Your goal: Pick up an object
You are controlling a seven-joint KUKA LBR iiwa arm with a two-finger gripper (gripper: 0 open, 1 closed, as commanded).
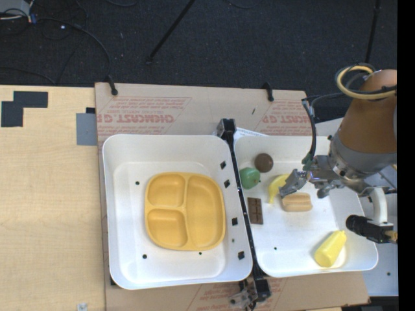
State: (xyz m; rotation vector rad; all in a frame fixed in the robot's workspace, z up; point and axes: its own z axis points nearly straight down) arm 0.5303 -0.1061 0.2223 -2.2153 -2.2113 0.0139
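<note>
The task is not yet done as far as the camera view shows: nothing is lifted, and every object lies on a bin floor. The arm (366, 131) reaches in from the right and hangs low over the right bin (363, 264), with the gripper (293, 183) near the middle of that bin, just above a tan bun-shaped piece (296, 203) and just beside a small yellow piece (277, 186). Whether its pincer is spread or pressed together cannot be told, since the dark metal parts at its tip blur into one another, and no object shows between them. The likeliest target, judged from where the gripper hangs, is the tan piece or the yellow one next to it, though which of the two is uncertain. Also in the right bin lie a green ball (249, 177) against the divider, a brown ball (263, 162) behind it, a dark brown bar (255, 210) near the divider, and a larger yellow block (330, 249) toward the near right corner, well apart from the gripper. The left bin (120, 167) holds a yellow divided plate (185, 210), lying flat. What remains is the whole grasp: closing on a piece and raising it clear. The small yellow piece is partly covered by the gripper's body, so its shape is hard to make out, and the arm's upper part is cut off at the right
</note>
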